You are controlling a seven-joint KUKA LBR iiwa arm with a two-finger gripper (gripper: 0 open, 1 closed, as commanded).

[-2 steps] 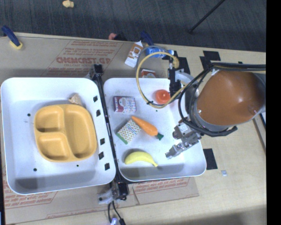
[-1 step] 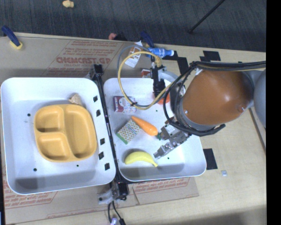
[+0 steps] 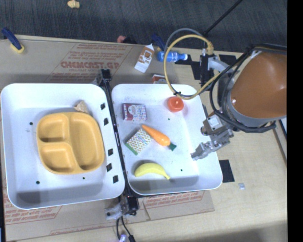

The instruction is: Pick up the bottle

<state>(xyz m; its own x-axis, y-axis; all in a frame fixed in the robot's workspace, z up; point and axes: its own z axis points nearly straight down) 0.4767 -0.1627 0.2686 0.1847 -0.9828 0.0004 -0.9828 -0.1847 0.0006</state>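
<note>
Lying half-hidden behind cable [image 3: 178, 59], bottle [image 3: 171, 56]

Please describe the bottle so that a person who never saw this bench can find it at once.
Start from the right bin, then look beyond its far edge, onto the brown cardboard. The bottle lies there on its side, outside both bins, just right of a small carton. It alone is blue, with a white band at its middle.

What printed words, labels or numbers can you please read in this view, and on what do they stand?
"CHEMCAST GP": red print on the brown cardboard sheet under the bins, partly blurred.
Smaller red lines around it: too blurred.
Small red box, patterned packet, white carton: print too small.
</note>
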